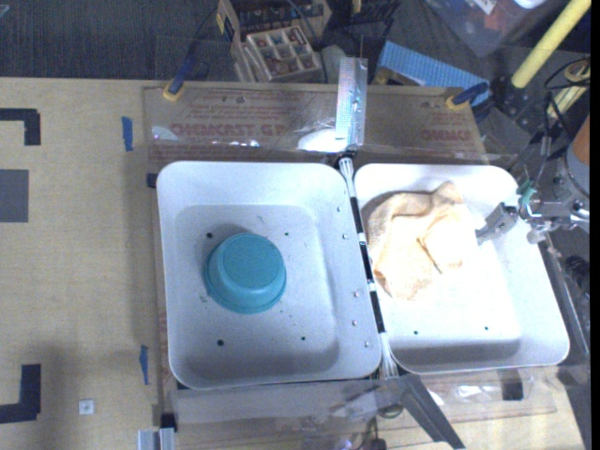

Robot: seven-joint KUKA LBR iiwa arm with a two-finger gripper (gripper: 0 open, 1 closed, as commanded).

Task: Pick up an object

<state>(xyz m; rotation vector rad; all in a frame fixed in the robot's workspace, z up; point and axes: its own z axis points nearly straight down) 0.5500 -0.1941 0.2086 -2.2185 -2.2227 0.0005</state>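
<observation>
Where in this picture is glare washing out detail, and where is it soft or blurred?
Camera view: glare bleaches the right white plastic bin floor, fading the crumpled pale-yellow cloth; the round teal plastic bowl in the left white bin stays readable though soft; the grey gripper looks blurred.

Blue bowl (pixel 246 272) smooth matt plastic; cream cloth (pixel 417 242) soft, crumpled; white bins (pixel 253 187) glossy plastic.

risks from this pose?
1. The gripper sits at the right bin's far-right rim, beside the cloth rather than over it; descending here may grab nothing.
2. The cloth is limp and bunched, so a pinch could slip.
3. The blue bowl sits in the other bin, well away.
</observation>
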